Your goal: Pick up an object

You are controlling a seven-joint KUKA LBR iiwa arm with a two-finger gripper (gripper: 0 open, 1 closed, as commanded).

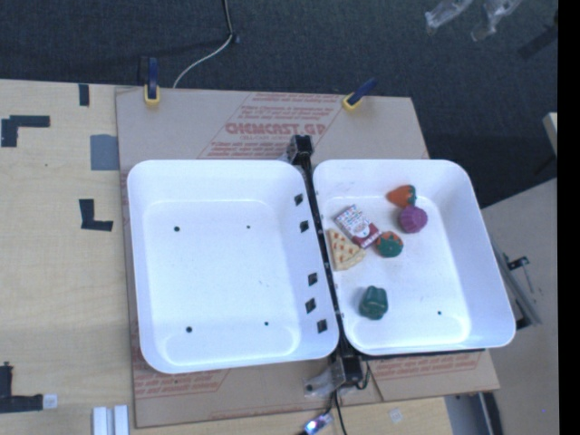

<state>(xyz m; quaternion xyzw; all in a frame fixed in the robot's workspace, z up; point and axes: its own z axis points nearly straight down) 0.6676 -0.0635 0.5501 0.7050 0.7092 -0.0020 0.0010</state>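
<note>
Nearest to you, at the lower edge, black clips and cabling [337,379] sit where the two shallow white bins meet. Your left white bin [154,333] lies on a brown cardboard sheet [272,125] printed in red, which rests on the pale wooden bench [54,261]. Your right white bin [489,306] holds all the small objects. You will find a dark green pepper-shaped toy [372,303] toward its near side, apart from the others. Further back, a yellow pizza-slice toy [343,250] lies near the divider, touching a small red-and-white packet [355,224]. Just beside the packet sits a round green-and-red toy [390,244], with a purple round toy [412,218] next to it and an orange-red toy [401,195] behind that. Your tool [471,7] hangs blurred at the top right, over the dark carpet [362,25], well apart from both bins; you cannot tell whether it is open or closed.
</note>
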